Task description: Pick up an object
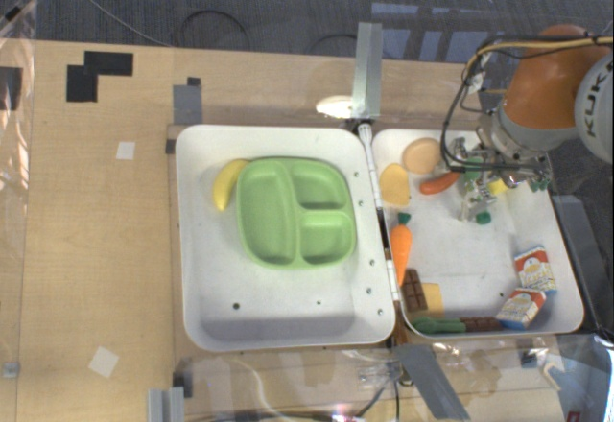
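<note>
My gripper [477, 201] hangs over the upper part of the right bin [480, 267], below the grey wrist with its orange band. A red sausage-like toy [439, 183] lies just left of it. A small green piece [484, 216] sits right at its tip, and a yellow bit [496, 187] shows beside it. I cannot tell whether anything is held. Other toy foods lie in the same bin: a tan round piece [419, 155], a yellow piece [394, 184], a carrot [401, 247] and a chocolate bar [413, 288].
The left bin [206, 295] holds a green divided plate [293, 212] with a banana [225, 182] at its left. Two small cartons [533, 267] [519, 308] stand at the right bin's lower right. A green stick [436, 324] and a brown one [477, 322] lie along its front wall.
</note>
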`<state>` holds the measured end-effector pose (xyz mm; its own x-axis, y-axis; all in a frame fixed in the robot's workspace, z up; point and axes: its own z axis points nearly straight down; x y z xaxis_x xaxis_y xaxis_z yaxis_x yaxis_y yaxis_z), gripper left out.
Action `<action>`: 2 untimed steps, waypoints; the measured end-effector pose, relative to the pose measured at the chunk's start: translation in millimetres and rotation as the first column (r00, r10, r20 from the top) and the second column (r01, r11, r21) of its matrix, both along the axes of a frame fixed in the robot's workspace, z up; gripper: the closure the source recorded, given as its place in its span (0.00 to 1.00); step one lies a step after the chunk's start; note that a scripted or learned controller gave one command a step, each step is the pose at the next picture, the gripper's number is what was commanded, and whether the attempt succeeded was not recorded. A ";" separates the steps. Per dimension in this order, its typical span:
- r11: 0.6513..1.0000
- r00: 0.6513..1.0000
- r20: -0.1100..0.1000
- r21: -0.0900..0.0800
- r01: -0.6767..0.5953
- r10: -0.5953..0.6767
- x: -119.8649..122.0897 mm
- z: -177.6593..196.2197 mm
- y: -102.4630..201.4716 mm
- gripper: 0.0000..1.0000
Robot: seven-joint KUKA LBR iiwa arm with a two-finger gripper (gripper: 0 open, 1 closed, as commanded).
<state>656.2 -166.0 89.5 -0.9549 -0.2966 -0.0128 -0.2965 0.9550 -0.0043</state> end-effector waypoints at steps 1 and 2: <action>0.996 0.996 0.001 -0.002 -0.090 0.090 1.0 0.5 -3.4 0.00; 0.987 0.987 0.002 -0.004 -0.161 0.161 5.7 1.1 -0.8 0.00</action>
